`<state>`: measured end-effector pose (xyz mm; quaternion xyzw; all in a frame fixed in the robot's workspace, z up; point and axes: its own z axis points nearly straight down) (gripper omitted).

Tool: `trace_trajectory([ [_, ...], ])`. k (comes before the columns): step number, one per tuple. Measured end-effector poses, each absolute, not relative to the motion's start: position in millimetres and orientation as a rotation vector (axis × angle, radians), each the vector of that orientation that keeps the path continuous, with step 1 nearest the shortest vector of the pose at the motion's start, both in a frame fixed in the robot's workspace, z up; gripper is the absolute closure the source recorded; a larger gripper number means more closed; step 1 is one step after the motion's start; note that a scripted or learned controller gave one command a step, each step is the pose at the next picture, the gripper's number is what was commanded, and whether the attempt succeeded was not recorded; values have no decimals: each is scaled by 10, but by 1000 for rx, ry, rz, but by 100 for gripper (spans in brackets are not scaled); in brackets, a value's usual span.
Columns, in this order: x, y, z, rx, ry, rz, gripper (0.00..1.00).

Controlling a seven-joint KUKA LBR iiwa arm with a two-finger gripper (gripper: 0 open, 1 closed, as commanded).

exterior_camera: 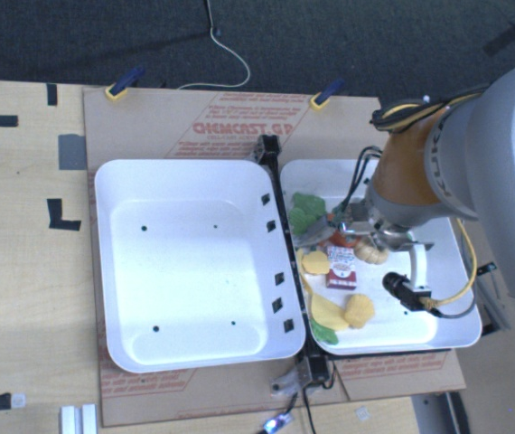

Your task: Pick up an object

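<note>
The arm (pixel 438 165) reaches from the right into the right bin (pixel 447 331); its gripper (pixel 359 235) hangs low over the pile there, and whether it grips anything I cannot tell; the pile holds 1 green leafy piece (pixel 308 211), 1 red-and-white packet (pixel 341 267), 1 yellow round piece (pixel 315 263) and 1 yellow lump (pixel 360 310), all close together; the left bin (pixel 113 188) sits just beside.

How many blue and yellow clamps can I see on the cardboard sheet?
2. One clamp is at the far left corner of the cardboard sheet, the other clamp is on the far edge above the right bin. The arm may hide others.
</note>
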<state>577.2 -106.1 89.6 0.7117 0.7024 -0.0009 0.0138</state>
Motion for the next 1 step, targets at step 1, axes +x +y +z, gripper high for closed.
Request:
trace_trajectory([
  [1, 5883, 67, 2565, 2203, 2228, 23, 0],
])
